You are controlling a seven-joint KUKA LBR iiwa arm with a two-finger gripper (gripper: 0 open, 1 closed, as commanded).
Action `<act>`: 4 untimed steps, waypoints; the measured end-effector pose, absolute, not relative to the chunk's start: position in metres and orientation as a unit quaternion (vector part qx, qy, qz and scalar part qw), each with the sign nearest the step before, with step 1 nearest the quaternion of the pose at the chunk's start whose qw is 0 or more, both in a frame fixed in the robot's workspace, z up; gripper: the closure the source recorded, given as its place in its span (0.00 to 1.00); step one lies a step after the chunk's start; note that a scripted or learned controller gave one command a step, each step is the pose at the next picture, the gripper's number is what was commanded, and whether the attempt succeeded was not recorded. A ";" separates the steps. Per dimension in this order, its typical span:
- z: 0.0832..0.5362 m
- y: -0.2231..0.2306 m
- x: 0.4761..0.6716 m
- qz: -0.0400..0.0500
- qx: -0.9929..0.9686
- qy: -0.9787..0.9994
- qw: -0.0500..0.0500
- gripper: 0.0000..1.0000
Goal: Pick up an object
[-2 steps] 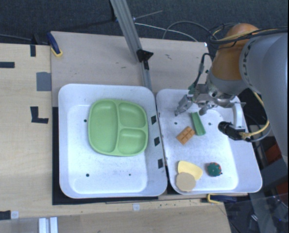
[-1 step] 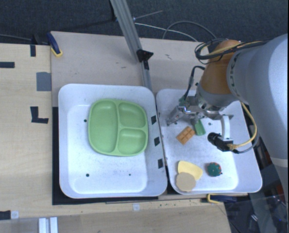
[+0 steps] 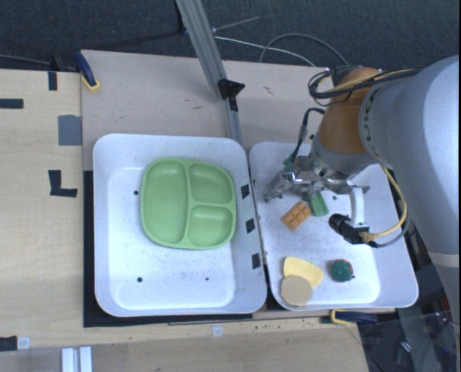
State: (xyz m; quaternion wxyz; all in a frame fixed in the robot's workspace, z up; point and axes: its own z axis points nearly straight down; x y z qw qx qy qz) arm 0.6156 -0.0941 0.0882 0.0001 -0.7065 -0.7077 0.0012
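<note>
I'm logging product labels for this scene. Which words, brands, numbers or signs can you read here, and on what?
None can be read. The green three-compartment plastic plate, the orange waffle-like block, the yellow wedge and the round tan disc bear no visible print. The black marks on the wooden bench are tape shapes, not letters.

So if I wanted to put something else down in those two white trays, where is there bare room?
The left bin has bare floor below the green divided plate. The right bin is crowded: the gripper hangs over an orange waffle piece, with a yellow piece, a tan disc and a dark green ball nearer the front.
</note>
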 end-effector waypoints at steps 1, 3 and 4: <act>0.098 -0.093 0.616 0.001 -0.706 -0.708 0.001 1.00; 0.198 -0.103 0.627 -0.001 -0.707 -0.708 -0.002 1.00; 0.223 -0.102 0.628 -0.001 -0.707 -0.708 -0.001 1.00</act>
